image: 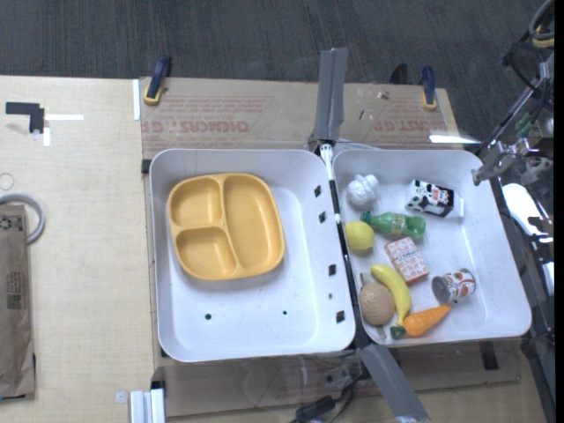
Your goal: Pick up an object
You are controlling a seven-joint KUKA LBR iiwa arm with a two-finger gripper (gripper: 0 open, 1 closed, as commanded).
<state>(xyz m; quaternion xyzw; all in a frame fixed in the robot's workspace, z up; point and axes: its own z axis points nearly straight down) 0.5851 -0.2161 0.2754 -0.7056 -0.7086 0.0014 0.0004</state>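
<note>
The right bin (493, 263) holds several small objects. At the back lie a white crumpled piece (361, 188) and a black-and-white cow-patterned box (430, 198). In the middle are a green bottle (397, 225) on its side, a yellow lemon (359, 236) and a red-and-white carton (406, 260). At the front lie a banana (394, 291), a brown round fruit (376, 304), a carrot (423, 321) and a small can (454, 285). My gripper (495, 164) hangs at the bin's far right rim, above and apart from all of them.
A yellow divided plate (226, 226) lies in the left bin (176, 324). A grey divider bar (331, 95) runs between the bins at the back. Blue clamps (159, 77) hold cardboard behind the bins. A brown paper bag (13, 289) lies far left.
</note>
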